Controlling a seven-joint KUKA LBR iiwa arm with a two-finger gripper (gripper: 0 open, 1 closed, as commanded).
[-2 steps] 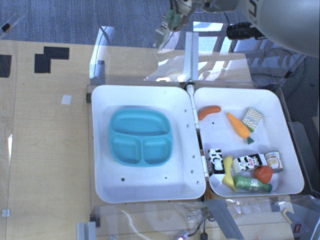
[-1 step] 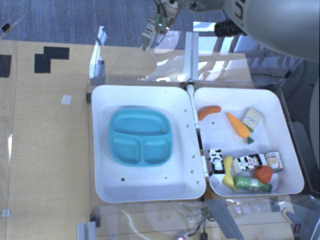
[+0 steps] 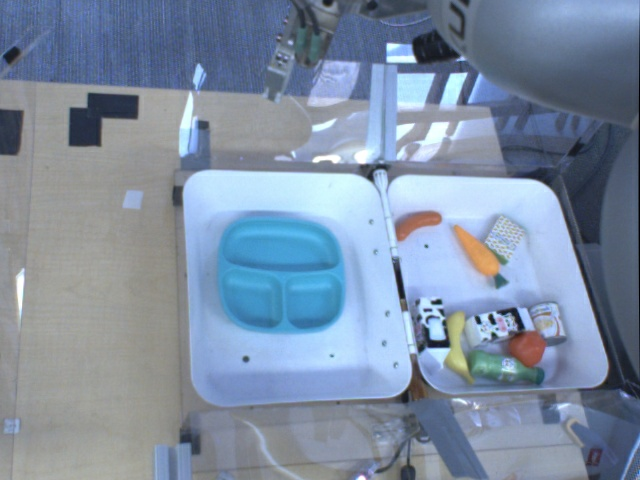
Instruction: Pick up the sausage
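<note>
Sausage (image 3: pixel 418 224): lies in the right bin (image 3: pixel 560 213), far-left corner, close against the divider wall between the bins; long axis slightly tilted, left end lower.
Neighbours: carrot (image 3: pixel 478 252) just beside it to the right, apart; patterned packet (image 3: pixel 505 238) further right; milk cartons (image 3: pixel 470 325), banana (image 3: pixel 456 346), green bottle (image 3: pixel 505 369), tomato (image 3: pixel 527 348) and can (image 3: pixel 546 322) bunched at the near side, well apart from the target.
Left bin (image 3: pixel 200 268): carries a blue divided tray (image 3: pixel 282 273); no part in this step.
Pincer (image 3: pixel 292 56): hangs high above the bench (image 3: pixel 90 268), beyond the far edge of the left bin, well apart from the sausage; nothing seen between the fingers; released or clenched cannot be told from this angle.
Step in hand: judged as the approach, with the grasp not yet begun.
How to do it well: travel across to a spot above the far-left corner of the right bin, then descend straight down; set the fingers across the short width of the sausage, near its middle.
Wall caution: little room on the divider side, so better to keep the fingers clear of the wall and to centre carefully.
Risk: rounded, smooth-looking body likely to roll or squirt out of an off-centre pinch; a drift to the right could nudge the carrot.
</note>
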